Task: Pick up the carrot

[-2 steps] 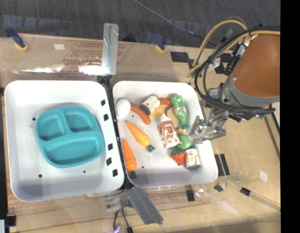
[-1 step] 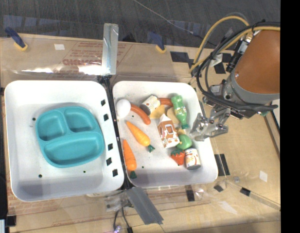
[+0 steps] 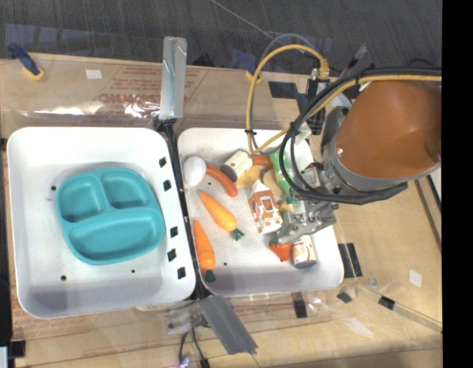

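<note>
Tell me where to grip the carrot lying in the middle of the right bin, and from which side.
Grip the carrot at its thicker orange middle, coming straight down from above. It lies flat and diagonal, green stub toward the lower right, so I'd close the fingers across its narrow width. The gripper sits to its right.

1. The arm [image 3: 389,133] has a big round orange part, smooth and a bit shiny
2. Under the orange part sits a grey ring [image 3: 366,181], at about 6 o'clock from it
3. A yellow cable [image 3: 286,52] makes a tall loop at 10 o'clock from the orange part
4. Black cables [image 3: 316,110] run beside the yellow one and curl around the grey ring
5. The gripper [image 3: 309,221] at 7 o'clock is small, made of grey and silver metal bits, too jumbled to tell apart
</note>
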You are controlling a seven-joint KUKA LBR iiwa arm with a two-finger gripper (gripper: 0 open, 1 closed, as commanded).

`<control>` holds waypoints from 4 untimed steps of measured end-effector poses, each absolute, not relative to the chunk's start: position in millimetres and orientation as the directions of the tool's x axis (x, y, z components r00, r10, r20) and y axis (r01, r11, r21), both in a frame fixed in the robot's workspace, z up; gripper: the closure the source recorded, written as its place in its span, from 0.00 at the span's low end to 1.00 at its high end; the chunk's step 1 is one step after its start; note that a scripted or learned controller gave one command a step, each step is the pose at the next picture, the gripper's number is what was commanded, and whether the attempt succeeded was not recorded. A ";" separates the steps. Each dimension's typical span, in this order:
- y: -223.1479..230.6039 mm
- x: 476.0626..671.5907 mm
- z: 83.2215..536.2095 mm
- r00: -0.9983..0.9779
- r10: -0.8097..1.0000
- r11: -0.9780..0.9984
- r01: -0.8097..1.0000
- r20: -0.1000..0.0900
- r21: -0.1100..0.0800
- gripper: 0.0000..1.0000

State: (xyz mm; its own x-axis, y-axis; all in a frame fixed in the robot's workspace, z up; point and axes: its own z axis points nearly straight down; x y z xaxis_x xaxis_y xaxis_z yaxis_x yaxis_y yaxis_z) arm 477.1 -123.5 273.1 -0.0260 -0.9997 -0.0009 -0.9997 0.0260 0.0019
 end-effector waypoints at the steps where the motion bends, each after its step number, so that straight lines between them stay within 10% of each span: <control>1: -161.5 477.7 399.5 0.003 -1.000 -0.003 -1.000 0.004 -0.007 1.00; 2: -115.6 485.8 322.5 0.436 -0.900 -0.436 -0.900 -0.004 0.003 1.00; 3: -179.6 477.2 415.4 0.512 -0.859 -0.512 -0.859 0.005 -0.003 1.00; 4: -172.8 476.1 292.0 0.758 -0.653 -0.758 -0.653 -0.008 0.002 1.00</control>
State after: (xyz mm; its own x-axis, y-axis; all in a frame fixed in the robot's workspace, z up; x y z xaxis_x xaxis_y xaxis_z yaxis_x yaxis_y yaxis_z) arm 476.1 -172.8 292.0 0.7576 -0.6526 -0.0082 -0.6526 -0.7577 0.0018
